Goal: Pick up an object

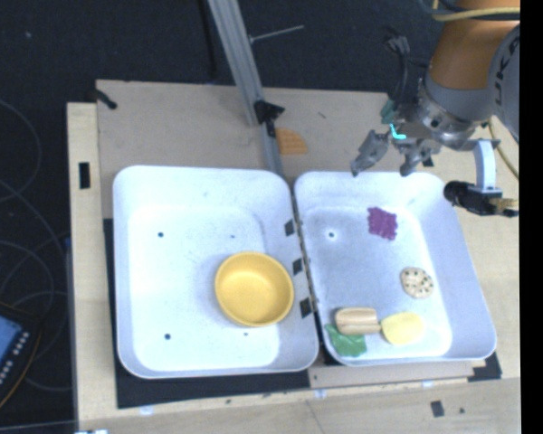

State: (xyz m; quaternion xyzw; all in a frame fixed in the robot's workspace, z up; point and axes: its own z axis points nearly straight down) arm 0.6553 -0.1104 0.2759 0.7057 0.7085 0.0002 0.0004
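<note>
My gripper (381,166) hangs over the far edge of the right bin (452,233), open, with nothing between its fingers. Below it in that bin lies a purple lumpy piece (382,221). Further toward the front sit a round speckled cookie (417,282), a yellow lemon-like piece (403,327), a tan bread roll (357,320) and a green leaf (346,341). A yellow bowl (252,288) stands in the left bin (154,242), near its front right.
A grey metal post (240,61) slants up from the bench behind the gap between the bins. An orange scrap (290,142) lies on the bench beside it. Cables run over the dark floor at the left.
</note>
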